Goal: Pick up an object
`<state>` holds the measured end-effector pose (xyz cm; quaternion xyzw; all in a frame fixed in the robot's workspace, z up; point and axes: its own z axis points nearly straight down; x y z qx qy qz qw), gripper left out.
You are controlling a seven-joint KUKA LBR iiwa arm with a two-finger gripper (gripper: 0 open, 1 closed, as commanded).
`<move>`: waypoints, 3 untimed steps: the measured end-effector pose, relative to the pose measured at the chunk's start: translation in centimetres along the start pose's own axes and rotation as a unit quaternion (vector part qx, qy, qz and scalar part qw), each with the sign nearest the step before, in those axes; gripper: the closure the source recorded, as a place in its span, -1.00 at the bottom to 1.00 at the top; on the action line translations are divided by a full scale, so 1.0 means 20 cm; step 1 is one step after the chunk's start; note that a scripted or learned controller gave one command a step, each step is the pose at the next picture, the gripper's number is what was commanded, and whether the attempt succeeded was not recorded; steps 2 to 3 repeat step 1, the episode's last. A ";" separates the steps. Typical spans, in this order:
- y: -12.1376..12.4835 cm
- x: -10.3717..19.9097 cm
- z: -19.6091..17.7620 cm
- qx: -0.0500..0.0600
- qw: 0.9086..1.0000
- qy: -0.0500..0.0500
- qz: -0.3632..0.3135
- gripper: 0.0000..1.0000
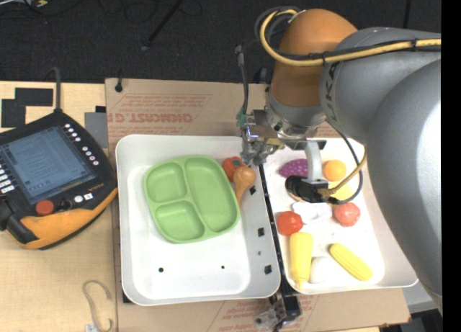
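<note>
Grey arm [403, 122] looms nearest, its tool [251, 152] at the right edge of the left bin [144, 266]. An orange toy [245, 179] lies just under it, beside a red toy [231, 167]. Whether the tool is spread or closed I cannot tell. No lift seems made yet.

A tan-orange carrot-shaped toy [244, 181] lies tilted by the right wall of the left bin [137, 251], beside the green plate [191, 201].

The arm [389, 107] is cut off at the right edge and covers the far corner of the right bin [382, 258]. The purple item [294, 168] is partly hidden under the wrist. The red item [230, 166] lies partly behind the tool [252, 154]. The control pendant [43, 172] is cut off at the left edge.
</note>
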<state>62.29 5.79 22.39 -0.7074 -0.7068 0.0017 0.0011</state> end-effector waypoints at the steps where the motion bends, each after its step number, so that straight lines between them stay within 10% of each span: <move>1: -0.05 -0.07 -0.04 0.000 1.000 0.000 0.000 1.00; 3: -0.05 -0.07 -0.04 0.000 1.000 0.000 0.000 1.00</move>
